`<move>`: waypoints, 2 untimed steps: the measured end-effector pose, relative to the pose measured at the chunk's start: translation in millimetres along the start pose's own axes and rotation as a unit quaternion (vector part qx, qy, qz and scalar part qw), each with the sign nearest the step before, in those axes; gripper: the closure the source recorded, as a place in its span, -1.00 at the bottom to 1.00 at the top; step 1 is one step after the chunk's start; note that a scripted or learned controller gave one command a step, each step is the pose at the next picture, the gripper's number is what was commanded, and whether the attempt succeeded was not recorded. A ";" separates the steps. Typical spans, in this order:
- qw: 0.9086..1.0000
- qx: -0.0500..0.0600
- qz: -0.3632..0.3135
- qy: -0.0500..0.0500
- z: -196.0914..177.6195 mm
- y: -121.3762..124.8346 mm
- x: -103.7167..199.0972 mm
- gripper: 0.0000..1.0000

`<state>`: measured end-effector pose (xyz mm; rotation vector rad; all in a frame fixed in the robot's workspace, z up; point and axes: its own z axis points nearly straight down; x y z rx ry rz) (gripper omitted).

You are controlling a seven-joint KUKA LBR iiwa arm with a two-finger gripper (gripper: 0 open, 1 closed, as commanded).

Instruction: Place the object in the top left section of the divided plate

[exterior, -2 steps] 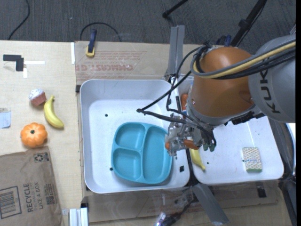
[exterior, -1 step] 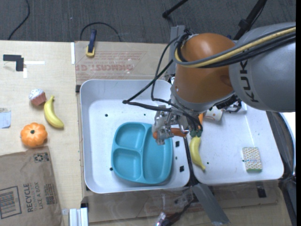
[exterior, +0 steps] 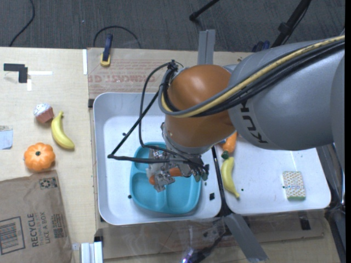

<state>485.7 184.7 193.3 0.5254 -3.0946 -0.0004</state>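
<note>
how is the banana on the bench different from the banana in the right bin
The bench banana lies on bare cardboard left of the bins, beside a cupcake and a small pumpkin; the bin banana lies inside the right bin, against its left wall.
The bench banana is in full view; the bin banana's top end runs under the arm.
The bench banana bows toward the left, the bin banana toward the right.
Both are yellow, curved and lie flat.
</note>
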 end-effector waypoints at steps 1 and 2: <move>1.000 0.000 0.000 0.000 0.0 -0.3 0.0 -1.00; 0.999 0.000 -0.042 -0.003 -111.4 -20.8 -77.0 -1.00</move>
